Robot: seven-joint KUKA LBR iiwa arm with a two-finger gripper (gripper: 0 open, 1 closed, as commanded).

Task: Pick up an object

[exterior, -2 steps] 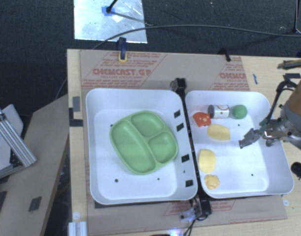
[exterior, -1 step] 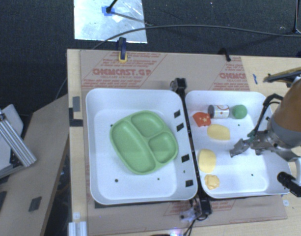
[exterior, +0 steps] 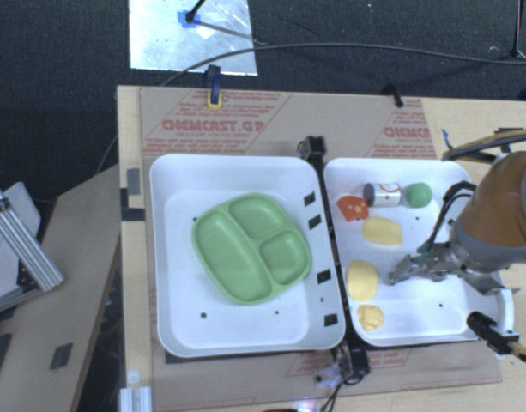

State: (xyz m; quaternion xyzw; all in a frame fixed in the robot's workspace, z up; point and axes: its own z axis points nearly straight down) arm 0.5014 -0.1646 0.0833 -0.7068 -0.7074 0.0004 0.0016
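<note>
My gripper point(exterior: 402, 270) low in the right bin point(exterior: 417, 329), finger state unclear, yellow lump point(exterior: 362, 279) at its nine o'clock

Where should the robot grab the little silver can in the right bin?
Grab the silver can around its round middle, coming straight down from above. It lies on its side, so its curved body faces up. The red piece sits close on one end and the green ball on the other, so the fingers probably fit best across the can, on its two free long sides.
</note>
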